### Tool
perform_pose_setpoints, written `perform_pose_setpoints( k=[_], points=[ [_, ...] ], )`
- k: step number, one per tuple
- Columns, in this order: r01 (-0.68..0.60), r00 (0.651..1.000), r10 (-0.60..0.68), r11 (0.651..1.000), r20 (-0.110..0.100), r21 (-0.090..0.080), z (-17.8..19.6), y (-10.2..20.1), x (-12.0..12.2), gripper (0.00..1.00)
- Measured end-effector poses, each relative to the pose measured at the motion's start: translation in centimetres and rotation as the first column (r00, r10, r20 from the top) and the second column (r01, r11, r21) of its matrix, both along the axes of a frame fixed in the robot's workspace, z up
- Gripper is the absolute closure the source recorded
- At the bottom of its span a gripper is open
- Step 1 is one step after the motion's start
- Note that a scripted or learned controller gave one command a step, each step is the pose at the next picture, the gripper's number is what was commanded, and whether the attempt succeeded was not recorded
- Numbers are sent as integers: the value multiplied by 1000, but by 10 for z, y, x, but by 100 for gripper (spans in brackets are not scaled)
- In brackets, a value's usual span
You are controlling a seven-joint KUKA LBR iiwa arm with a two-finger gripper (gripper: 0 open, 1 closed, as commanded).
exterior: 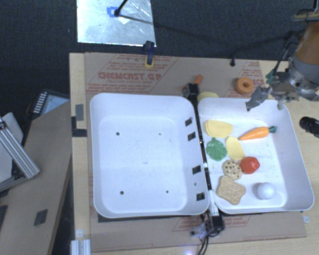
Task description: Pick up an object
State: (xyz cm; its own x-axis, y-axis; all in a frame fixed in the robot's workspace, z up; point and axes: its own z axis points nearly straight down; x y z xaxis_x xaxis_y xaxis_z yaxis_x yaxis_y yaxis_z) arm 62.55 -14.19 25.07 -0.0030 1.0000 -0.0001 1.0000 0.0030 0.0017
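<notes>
I see 2 white bins side by side; the left bin [143, 153] has a bare floor, the right bin [295, 158] carries the toy food. Nearest me in the right bin sit a tan bread slice [231, 190] and a white ball [265, 190], close to the front rim. Behind them lie a cookie [232, 168] and a red tomato [250, 164], then a green leafy piece [216, 149] just beside a yellow piece [235, 147]. Farther back, the carrot [254, 133] lies with its long axis running left to right, slightly tilted, green tip toward the right wall. A yellow slice [218, 127] lies to its left. The right side of the bin floor around the carrot is bare. The gripper [267, 98] hovers over the far rim, its 2 fingers spread apart and holding nothing. A donut [244, 85] rests on the bench beyond the bin.
</notes>
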Motion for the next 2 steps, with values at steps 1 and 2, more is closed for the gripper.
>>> perform_pose_setpoints(
  k=[1, 2],
  points=[
    [-4, 1000, 4, 1000, -12, 3, -154, 28, 31, 0],
    [4, 1000, -4, 1000, 0, 1, -166, 36, -25, 0]
  ],
)
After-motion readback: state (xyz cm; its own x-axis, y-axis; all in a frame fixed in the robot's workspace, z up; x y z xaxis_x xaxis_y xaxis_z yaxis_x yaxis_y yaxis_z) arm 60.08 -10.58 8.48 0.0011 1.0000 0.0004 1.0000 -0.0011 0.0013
